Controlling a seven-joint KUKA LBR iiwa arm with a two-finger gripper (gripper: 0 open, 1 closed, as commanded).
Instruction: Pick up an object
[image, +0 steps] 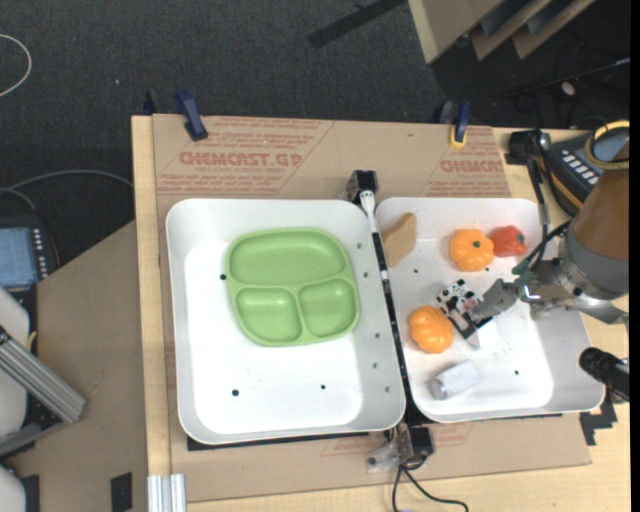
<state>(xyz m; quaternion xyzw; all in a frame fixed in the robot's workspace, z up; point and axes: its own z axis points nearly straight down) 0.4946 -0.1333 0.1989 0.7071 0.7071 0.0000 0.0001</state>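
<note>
Grey block (456, 380) — gripper (478, 312) reaches leftward, low above it.

A green divided plate (293, 286) lies in the left bin (200, 380).

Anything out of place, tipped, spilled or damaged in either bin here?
Nothing stands out. The green divided plate lies flat in the left bin. In the right bin, two small orange pumpkins, a red piece, a tan wedge and a grey block lie loose, none visibly broken.

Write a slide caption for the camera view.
Gripper low in right bin among two orange pumpkins; green tray in left bin.
</note>
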